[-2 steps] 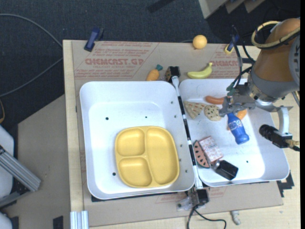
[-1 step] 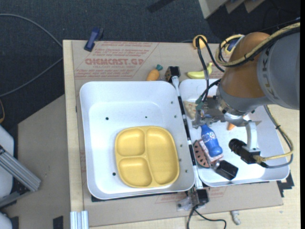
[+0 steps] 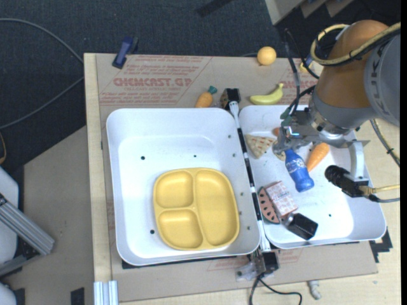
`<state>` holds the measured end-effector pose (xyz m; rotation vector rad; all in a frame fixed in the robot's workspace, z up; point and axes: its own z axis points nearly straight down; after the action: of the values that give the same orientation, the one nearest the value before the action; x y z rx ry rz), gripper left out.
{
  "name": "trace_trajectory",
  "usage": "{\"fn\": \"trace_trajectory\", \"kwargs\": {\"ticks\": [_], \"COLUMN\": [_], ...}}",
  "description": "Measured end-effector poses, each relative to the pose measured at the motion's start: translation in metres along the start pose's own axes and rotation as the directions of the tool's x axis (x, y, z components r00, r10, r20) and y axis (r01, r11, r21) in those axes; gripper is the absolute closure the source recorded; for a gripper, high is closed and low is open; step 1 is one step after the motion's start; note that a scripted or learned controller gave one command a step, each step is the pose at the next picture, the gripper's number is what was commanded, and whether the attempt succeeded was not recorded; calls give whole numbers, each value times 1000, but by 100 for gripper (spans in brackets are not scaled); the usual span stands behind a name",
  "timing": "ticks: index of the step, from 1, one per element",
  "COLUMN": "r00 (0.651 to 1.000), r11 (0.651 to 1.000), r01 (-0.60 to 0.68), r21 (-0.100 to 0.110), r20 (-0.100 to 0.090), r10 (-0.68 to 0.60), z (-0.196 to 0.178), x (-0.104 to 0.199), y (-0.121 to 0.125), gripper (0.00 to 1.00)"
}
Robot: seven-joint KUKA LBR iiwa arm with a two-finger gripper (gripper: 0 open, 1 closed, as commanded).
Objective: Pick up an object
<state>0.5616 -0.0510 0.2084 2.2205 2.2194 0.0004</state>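
Two bins: left bin [image 3: 127,170] and right bin [image 3: 359,218], white and shallow, touching along the shared middle edge, set on a brown board [image 3: 159,84].
Camera view, left bin: yellow divided plate [image 3: 196,208] with three compartments, toward the front edge.
Camera view, right bin: blue bottle [image 3: 298,170] lying tilted near the middle; orange carrot-like piece [image 3: 317,155] just beside it on the right-edge side; pale wafer wedge [image 3: 259,146] by the left edge; pink packet [image 3: 280,199] and black block [image 3: 303,225] toward the front edge.
Camera view, board beyond the bins: banana [image 3: 267,96] at the right bin's far edge; orange ball [image 3: 267,56] at the board's far edge.
Gripper [image 3: 289,134]: over the far half of the right bin, just above the bottle's upper end, reaching in from the right.
Pincer state: cannot tell how wide, too hidden under the wrist from this angle; nothing seen held.
Task's thing: none named; likeliest the blue bottle, being nearest the gripper, lying on the bin floor.
Done: gripper placed over the right bin, close to a candidate.
Left: closing on an object and raising it clear of the bin floor; no lift yet.
Writing: "CHEMCAST GP" in red capitals on the board past the left bin's far edge; smaller red lines around it too small to read; white marks on the bottle's label unreadable.
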Motion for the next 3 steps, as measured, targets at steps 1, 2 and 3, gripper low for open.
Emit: {"fn": "trace_trajectory", "kwargs": {"ticks": [1,2,3], "r00": [1000,1000,1000], "r11": [1000,1000,1000], "r01": [2,-2,1], "r21": [-1,5,0], "r20": [-2,0,-1], "r10": [-2,2,-1], "z": [-25,-7,33], "x": [35,-58,-56], "y": [-2,-64,0], "gripper": [100,100,100]}}
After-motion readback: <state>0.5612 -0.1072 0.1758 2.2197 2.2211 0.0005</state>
